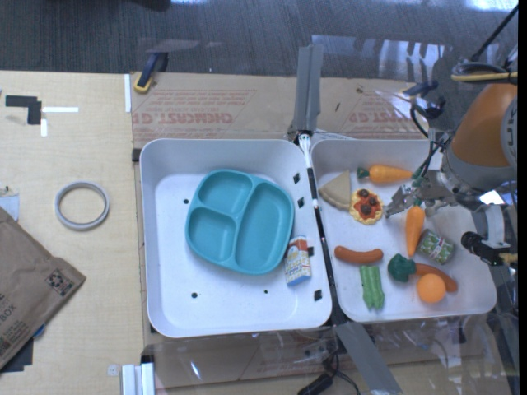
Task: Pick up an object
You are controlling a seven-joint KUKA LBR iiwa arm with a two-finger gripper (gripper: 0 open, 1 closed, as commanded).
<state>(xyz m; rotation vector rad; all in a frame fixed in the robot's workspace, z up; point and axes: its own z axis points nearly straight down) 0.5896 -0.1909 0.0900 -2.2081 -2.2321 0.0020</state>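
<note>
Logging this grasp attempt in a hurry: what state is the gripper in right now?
Gripper: low in the right bin, just above the upright carrot; open, shut or holding cannot be told.

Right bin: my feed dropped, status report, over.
Gripper low over right bin, grip unclear. Upright carrot just below it. Pizza slice crowds alongside.

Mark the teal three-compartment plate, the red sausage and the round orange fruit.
teal three-compartment plate point(240, 220): camera view, on the ridge between its compartments.
red sausage point(358, 255): camera view, middle of its length.
round orange fruit point(431, 289): camera view, centre of its top.
</note>
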